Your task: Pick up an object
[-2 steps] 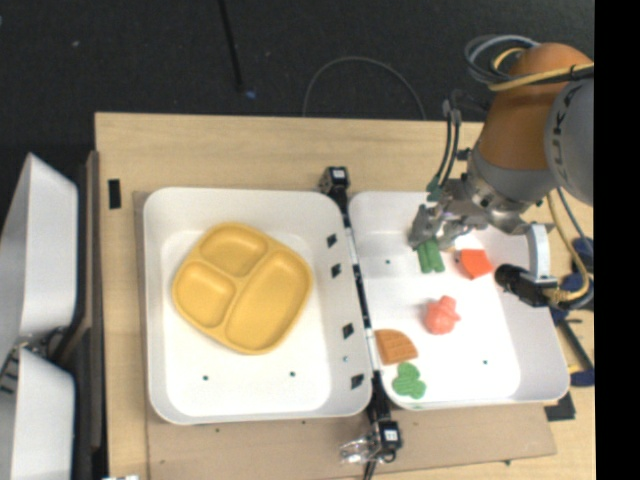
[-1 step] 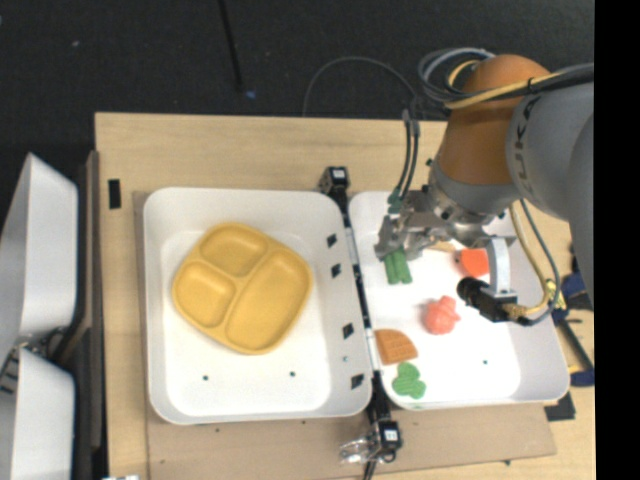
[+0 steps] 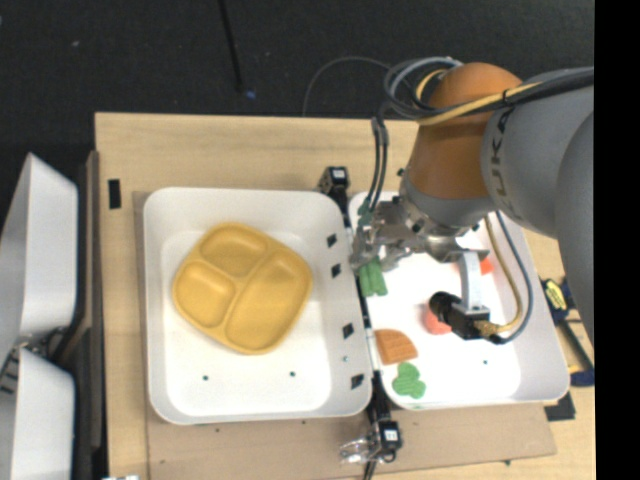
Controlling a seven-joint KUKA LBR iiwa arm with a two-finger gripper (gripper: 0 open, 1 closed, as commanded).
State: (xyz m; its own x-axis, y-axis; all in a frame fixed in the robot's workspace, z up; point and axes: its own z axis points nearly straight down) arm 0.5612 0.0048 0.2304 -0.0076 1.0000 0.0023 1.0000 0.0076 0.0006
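Green object (image 3: 373, 280) sits in the right bin (image 3: 540, 368), tight against its left wall, roughly halfway along that wall. It's elongated; long axis runs top-to-bottom in the camera view, parallel to the wall, tilted slightly. Which end leads can't be told at this resolution.

Gripper (image 3: 371, 253) is directly over the green object's upper end, at the divider between the two bins. Fingertips are buried in the wrist hardware and the object, so jaw opening can't be told, nor whether anything is actually between them. Contact with the green piece looks likely but isn't confirmed.

Arm (image 3: 540, 138) comes in from the right edge, grey link crossing the right bin's top-right corner, orange band (image 3: 455, 138) above the wrist, wrist pointing down toward the bin's left wall. Cables loop off the wrist over the bench.

Also in the right bin: orange wedge-shaped piece (image 3: 395, 346) and a green clover-like piece (image 3: 408, 381) near the bottom-left corner, a red object (image 3: 437, 317) mid-bin beside a black fitting. Left bin (image 3: 160, 368) holds a yellow divided plate (image 3: 241, 286), centred.
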